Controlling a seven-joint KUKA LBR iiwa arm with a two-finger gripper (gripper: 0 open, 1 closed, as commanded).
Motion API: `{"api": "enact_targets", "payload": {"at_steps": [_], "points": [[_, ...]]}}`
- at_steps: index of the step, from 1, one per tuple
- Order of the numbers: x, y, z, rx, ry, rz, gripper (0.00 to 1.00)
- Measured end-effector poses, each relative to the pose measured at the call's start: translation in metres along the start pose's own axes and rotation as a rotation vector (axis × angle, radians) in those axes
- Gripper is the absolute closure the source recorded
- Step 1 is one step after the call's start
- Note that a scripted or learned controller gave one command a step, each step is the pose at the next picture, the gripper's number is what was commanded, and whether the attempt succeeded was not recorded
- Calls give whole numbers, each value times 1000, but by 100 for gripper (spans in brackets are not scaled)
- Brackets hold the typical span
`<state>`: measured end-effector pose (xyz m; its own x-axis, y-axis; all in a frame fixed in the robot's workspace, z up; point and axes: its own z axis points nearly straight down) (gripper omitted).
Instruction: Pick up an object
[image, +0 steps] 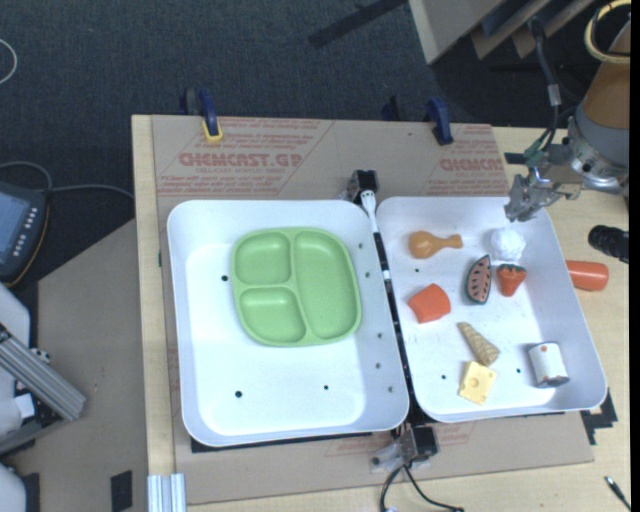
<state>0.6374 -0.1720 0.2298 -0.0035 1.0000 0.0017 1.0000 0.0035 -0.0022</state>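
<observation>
A: White ball (507, 242) sits in the right bin (575, 330), far corner. Gripper (522, 204) just above it; grip state unreadable.

B: Neighbours?

A: Strawberry (511, 279) and melon slice (479, 280) just nearer than ball, drumstick (433, 243) to its left. Green tray (297, 285) in the other bin (200, 340).

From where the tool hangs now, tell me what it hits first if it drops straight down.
Most likely the small white lump, which lies just below the tool at the right bin's far edge. The height between them is unclear from this slanted view.
</observation>
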Motion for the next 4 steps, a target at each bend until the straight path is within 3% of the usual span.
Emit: {"api": "enact_targets", "payload": {"at_steps": [1,2,3,4], "points": [[57,-14,2,1,1,-2,100],[102,-52,-1,2,1,0,100],[95,-48,15,2,-1,4,100],[108,-39,9,-5,-2,1,100]]}}
